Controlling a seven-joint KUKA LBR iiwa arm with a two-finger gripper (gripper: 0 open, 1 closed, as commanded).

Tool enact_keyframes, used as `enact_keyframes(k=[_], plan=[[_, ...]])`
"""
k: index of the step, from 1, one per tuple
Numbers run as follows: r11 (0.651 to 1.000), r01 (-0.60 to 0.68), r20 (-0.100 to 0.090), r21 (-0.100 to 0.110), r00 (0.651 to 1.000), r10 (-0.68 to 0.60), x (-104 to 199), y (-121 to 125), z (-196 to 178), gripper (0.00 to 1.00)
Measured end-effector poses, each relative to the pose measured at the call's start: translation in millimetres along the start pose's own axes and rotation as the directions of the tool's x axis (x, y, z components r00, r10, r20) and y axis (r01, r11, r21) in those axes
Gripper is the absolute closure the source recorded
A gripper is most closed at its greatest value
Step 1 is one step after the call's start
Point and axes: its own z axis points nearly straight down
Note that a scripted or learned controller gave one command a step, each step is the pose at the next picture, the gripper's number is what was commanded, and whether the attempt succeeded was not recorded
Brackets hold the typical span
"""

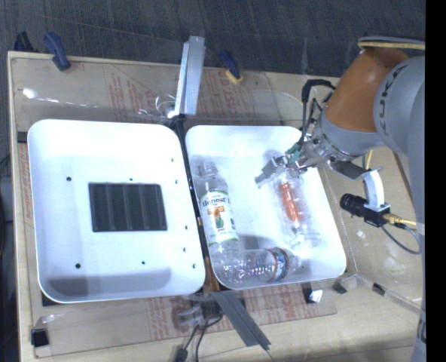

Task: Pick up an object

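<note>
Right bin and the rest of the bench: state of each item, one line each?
Bottle with white label: lying flat along the right bin's left wall.
Clear bottle: lying on its side along the near wall.
Bottle with orange contents: lying flat, right of centre.
End effector: low over the orange bottle's far end.
Right bin: holds three bottles.
Left bin: holds a dark ribbed rectangle, lying flat.

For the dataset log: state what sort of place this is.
Probably a robot grasping test bench: two white bins on a clamped board, clear plastic bottles as test items, a grey arm reaching in.
</note>
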Motion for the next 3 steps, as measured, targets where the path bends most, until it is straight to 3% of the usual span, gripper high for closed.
enact_keyframes(k=[1,2,3], plan=[[0.998,0.070,-0.003,0.003,0.998,-0.070,-1,15,29,0.00],[0.994,0.106,0.001,-0.001,0.994,-0.106,2,-2,-13,0.00],[0.965,0.261,0.007,0.002,0.965,-0.261,19,15,87,0.00]])
